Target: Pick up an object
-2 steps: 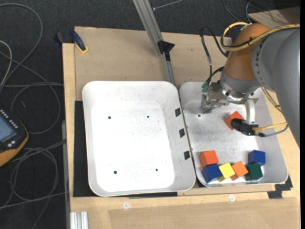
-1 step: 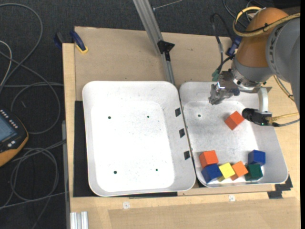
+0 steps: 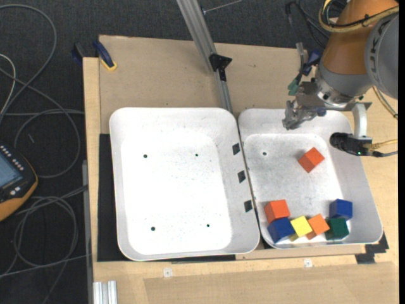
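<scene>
My gripper (image 3: 293, 123) hangs over the far edge of the right bin (image 3: 354, 170), with nothing visible between its fingers. An orange block (image 3: 311, 159) lies alone in the bin's middle, a little nearer and to the right of the gripper. Along the near wall sits a cluster: an orange block (image 3: 276, 209), a blue block (image 3: 280, 229), a yellow block (image 3: 300, 225), a smaller orange block (image 3: 318, 223), a green block (image 3: 338, 228) and a second blue block (image 3: 340, 208).
The left bin (image 3: 126, 170) sits beside the right one. A metal pole (image 3: 202, 37) slants across the bench behind the bins. Cables and a handheld pendant (image 3: 12, 179) lie on the floor to the left.
</scene>
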Robot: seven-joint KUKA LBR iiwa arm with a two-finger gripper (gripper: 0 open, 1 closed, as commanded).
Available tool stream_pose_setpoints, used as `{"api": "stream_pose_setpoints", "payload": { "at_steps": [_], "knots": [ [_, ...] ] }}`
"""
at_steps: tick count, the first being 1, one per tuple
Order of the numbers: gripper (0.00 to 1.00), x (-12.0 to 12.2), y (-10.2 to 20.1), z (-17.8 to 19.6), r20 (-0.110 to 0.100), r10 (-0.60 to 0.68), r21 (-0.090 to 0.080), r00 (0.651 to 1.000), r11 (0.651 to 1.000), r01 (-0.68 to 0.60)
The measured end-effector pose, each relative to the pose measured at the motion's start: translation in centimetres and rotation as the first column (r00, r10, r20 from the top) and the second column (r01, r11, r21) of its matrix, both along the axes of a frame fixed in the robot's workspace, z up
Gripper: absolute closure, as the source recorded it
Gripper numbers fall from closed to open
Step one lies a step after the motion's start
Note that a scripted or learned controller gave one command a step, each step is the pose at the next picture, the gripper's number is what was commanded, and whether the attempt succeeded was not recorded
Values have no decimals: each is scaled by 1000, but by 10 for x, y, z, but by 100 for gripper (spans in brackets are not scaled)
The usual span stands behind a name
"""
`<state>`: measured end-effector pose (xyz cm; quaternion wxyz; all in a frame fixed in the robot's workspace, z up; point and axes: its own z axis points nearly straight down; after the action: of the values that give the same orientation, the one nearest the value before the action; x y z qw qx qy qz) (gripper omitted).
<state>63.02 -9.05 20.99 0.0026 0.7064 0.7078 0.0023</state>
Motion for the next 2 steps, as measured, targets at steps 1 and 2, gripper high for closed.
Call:
{"api": "stream_pose_setpoints", "payload": {
  "at_steps": [1,2],
  "knots": [
    [100,1,0,12,-4,0,0,1000,1000,0],
    [100,-27,45,13,-10,3,3,1000,1000,-3]
  ]
}}
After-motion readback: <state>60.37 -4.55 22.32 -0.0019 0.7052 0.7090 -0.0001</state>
